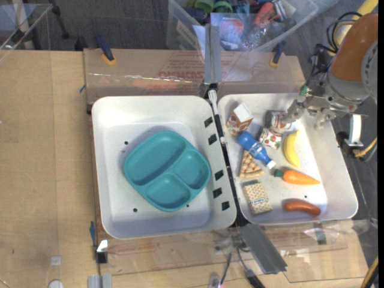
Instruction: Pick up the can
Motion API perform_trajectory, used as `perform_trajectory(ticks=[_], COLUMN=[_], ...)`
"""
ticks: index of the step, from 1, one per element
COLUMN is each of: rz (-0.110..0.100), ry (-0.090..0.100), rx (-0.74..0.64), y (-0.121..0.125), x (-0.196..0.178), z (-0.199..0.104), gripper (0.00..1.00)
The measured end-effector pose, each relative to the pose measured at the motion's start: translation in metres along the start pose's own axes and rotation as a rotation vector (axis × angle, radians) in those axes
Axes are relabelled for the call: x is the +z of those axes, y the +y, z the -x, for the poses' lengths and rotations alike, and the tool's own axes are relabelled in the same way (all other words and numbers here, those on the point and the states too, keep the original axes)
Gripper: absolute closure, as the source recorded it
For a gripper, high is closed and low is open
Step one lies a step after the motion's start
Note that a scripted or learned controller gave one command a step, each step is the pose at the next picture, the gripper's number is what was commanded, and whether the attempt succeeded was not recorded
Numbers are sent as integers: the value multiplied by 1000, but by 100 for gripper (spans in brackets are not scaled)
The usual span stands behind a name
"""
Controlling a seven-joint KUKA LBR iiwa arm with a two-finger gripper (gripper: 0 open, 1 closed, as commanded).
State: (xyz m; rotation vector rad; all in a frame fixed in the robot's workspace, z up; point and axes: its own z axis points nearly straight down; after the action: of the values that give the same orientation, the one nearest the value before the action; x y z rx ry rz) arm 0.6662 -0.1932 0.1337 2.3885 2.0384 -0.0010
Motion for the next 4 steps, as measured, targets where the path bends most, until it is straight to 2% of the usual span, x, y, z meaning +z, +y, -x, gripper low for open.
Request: perform_trajectory(ticks=[1,2,3,4], rz=[-3,9,10,9], ry=[-4,0,3,1], rx=[40,-156,188,214], y=[-6,-34,-79,-8], x=[44,43,43,44], z=[-41,-75,-89,-76], gripper=[0,0,0,0])
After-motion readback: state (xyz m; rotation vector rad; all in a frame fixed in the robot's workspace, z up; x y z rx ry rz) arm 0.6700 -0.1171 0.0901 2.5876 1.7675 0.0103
